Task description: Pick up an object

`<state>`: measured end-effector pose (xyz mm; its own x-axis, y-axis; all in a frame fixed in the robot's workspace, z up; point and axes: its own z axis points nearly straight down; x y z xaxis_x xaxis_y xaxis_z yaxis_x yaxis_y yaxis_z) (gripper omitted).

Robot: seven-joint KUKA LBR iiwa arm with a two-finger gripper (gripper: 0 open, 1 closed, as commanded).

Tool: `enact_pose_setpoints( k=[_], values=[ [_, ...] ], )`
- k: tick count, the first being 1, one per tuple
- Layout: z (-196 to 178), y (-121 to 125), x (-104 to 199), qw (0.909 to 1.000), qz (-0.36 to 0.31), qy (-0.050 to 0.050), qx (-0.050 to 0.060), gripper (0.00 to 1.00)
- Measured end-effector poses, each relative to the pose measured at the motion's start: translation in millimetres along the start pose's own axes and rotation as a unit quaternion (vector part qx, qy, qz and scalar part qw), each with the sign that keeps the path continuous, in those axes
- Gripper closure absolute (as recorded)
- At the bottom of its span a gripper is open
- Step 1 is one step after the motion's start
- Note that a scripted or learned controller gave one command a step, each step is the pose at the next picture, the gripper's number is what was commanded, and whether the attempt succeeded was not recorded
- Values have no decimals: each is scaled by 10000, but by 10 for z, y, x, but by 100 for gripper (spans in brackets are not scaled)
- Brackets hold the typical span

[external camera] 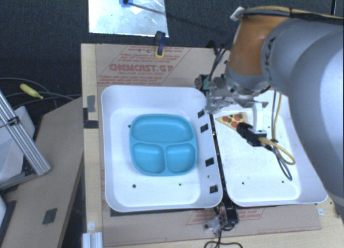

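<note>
Two white bins (115,134) (258,179), one blue divided tray (162,144), one pizza slice (232,119).

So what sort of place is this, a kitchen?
Most likely a robotics lab bench, not a kitchen: a grey robot arm with an orange band reaches over two shallow white bins, holding a blue three-compartment plastic plate and a toy-like pizza slice.

Two bins side by side on a flat board (145,66), walls touching down the middle. Left bin (115,134): divided plate (162,143) sits roughly centred, big compartment on the far side, two small ones on the near side. Right bin (258,188): pizza slice (233,119) in the far-left corner, close to the shared wall. Gripper (217,97) is just behind the slice, over that same corner. Arm (301,64) covers the bin's far-right part. Clamp (159,44) on the board's far edge
</note>
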<state>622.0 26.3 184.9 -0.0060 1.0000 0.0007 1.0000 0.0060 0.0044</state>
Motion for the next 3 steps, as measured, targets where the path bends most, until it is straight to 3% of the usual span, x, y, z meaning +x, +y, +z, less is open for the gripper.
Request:
enact_pose_setpoints(
  k=[1,2,3],
  values=[
    [5,-327,-510,10000,47,-9,27,100],
    [-3,84,-865,10000,34,-12,-7,100],
    [564,152,-1111,10000,35,-10,25,100]
  ],
)
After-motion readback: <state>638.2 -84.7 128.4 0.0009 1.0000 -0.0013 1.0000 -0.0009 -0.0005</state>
